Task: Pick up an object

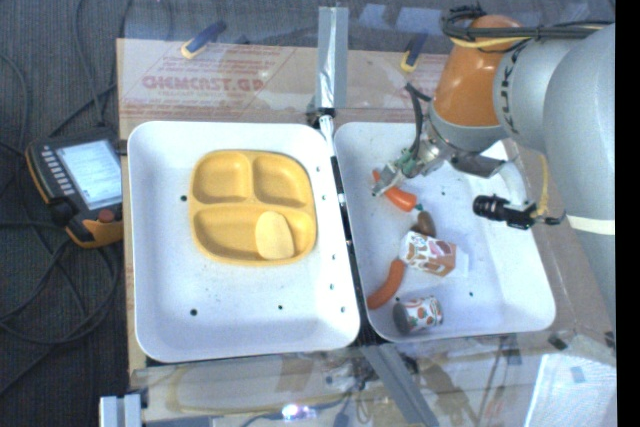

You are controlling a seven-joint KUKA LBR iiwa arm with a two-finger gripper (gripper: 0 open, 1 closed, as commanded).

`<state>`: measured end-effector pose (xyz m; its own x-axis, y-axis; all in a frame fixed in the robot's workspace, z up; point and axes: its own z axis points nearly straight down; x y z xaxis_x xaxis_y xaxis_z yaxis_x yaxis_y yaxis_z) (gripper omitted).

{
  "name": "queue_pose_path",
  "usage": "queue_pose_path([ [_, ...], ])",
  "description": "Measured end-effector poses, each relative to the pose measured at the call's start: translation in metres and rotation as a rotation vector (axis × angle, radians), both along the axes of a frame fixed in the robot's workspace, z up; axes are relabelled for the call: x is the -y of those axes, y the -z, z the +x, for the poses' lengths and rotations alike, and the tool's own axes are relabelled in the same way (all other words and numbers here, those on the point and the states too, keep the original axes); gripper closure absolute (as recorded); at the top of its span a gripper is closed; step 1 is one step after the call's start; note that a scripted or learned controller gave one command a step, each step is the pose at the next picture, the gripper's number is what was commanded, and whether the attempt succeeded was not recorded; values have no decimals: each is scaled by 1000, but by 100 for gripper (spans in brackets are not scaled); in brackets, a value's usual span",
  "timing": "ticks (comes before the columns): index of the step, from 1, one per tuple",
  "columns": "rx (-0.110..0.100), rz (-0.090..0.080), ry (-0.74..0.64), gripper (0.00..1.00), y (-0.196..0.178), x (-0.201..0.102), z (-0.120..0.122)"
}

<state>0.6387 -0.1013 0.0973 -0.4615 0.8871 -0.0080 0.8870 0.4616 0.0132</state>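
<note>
A: Starting with the camera view, where is the arm?

B: The grey arm (575,105) enters from the right edge, its orange band (470,85) in the upper right of the frame. The gripper (395,177) hangs low over the upper left part of the right bin (520,305).

A: Open or closed?

B: I cannot tell; it is small and cluttered at the tip.

A: What lies nearest it?

B: An orange carrot-like toy (401,198), just below the tip. Its long axis runs from upper left to lower right. Whether the gripper touches it is unclear.

A: And the rest of that bin?

B: Near the carrot, a small brown piece (426,222). Under that, a white and red carton (430,254), lying on its side and tilted. To its lower left, an orange sausage-shaped toy (385,287), long axis running from lower left to upper right. At the bin's bottom, a small grey can (417,313) with a red label, lying down.

A: The left bin?

B: The left bin (165,315) holds a yellow divided tray (250,205), with a pale yellow rounded piece (274,235) in its lower right compartment.

A: Outside the bins?

B: A handheld control pendant (80,183) at the left edge, on grey carpet with cables.
</note>
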Motion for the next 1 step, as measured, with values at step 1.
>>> queue_pose_path([
  [1, -19, 0, 392, 100, -83, -52, 30],
])
